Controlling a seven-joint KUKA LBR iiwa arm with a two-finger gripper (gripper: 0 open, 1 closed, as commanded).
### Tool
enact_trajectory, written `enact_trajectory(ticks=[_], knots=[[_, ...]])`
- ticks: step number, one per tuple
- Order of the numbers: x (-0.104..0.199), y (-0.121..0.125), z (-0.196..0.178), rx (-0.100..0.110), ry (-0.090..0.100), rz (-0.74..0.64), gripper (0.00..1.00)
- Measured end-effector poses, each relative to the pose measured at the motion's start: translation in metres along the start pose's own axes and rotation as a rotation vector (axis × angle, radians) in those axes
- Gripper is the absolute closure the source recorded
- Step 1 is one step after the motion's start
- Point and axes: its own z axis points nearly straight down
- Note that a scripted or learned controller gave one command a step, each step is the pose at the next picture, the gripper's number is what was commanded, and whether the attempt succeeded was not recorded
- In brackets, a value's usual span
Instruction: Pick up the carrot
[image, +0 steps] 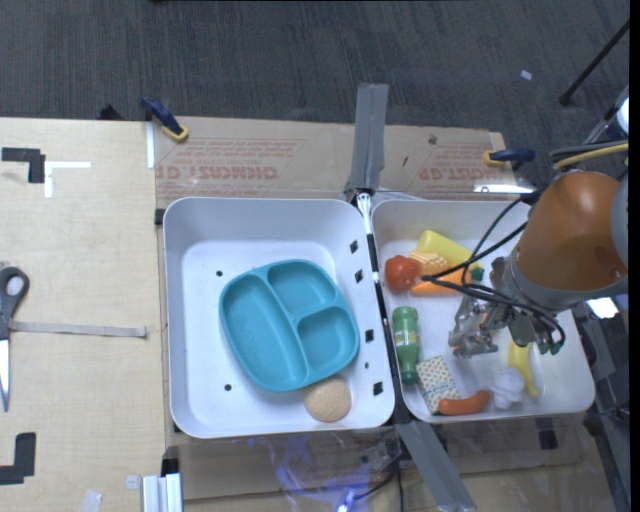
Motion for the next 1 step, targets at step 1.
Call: enact_trajectory(ticks=[1], knots=[[-0.0388,-0.0349,0.0105,-0.003,0.005,-0.294,1.0]])
